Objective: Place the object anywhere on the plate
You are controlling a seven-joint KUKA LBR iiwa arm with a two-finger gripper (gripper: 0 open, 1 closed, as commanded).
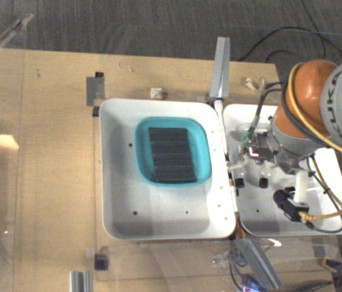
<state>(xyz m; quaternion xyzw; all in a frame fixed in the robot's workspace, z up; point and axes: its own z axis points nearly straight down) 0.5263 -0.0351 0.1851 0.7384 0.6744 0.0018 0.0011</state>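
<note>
In the right-hand bin [335, 224] the arm [335, 111] hangs low, its wrist covering the gripper [249, 163]; we cannot tell its state. The teal plate [143, 157] with its dark ribbed insert lies in the left bin [116, 212]. We judge the pick is under way: grasp squarely, lift clear of the dividing wall, then carry left. The object itself we cannot make out beneath the wrist and cables [307, 215].
</note>
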